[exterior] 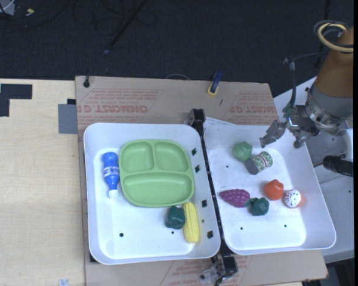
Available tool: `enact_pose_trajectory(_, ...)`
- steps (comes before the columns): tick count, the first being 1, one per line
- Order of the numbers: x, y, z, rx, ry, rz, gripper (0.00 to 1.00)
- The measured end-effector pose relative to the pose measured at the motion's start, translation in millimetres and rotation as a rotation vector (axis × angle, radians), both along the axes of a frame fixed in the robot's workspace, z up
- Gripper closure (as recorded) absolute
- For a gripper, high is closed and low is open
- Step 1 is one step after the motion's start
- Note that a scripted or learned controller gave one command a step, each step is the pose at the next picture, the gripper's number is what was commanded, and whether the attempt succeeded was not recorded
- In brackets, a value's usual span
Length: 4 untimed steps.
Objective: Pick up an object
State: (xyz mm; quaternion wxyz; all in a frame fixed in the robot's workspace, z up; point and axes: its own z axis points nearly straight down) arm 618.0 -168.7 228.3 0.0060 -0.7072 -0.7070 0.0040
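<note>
My gripper (284, 137) hovers over the far right corner of the right bin (322, 234). Its fingers are spread open with nothing between them. Just left of and below it lie a light green toy vegetable (241, 151) and a small can (259, 162) on its side. Nearer the front are an orange-red toy (274, 189), a white ball with red spots (292, 199), purple grapes (234, 196) and a dark green toy (259, 206).
The left bin (95, 231) holds a green divided plate (156, 173), a blue bottle (110, 171), a dark green toy (175, 217) and a corn cob (191, 222). A black divider (204, 171) runs between the bins. Brown cardboard (155, 103) lies under both.
</note>
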Motion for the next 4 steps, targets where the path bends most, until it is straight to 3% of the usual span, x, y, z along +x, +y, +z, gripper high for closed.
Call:
enact_pose_trajectory(1,2.5,-0.4,7.5,-0.003,-0.013,0.001,0.0)
enact_pose_trajectory(4,-14.6,6.7,-143.6,-0.001,-0.008,0.002,0.0)
